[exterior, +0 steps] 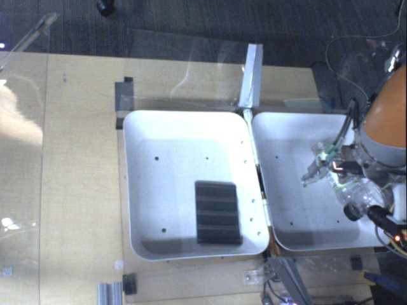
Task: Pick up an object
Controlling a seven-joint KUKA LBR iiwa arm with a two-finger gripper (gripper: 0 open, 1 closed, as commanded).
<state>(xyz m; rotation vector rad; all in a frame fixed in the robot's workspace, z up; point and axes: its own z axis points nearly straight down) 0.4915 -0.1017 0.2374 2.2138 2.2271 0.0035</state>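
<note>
Low in the left bin (137, 170), black ribbed block (218, 213) — long axis near-to-far, jaws (325, 164) — state unclear

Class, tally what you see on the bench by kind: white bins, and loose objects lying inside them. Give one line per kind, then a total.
White bins: 2, the left bin and the right bin
Black ribbed blocks: 1, the block in the left bin
Total: 3

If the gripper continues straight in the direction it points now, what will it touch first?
The gripper hangs over the right bin and seems to point down and leftward. It would probably meet that bin's bare white floor first. The black ridged block lies in the left bin, off this line. Depth is uncertain.
</note>
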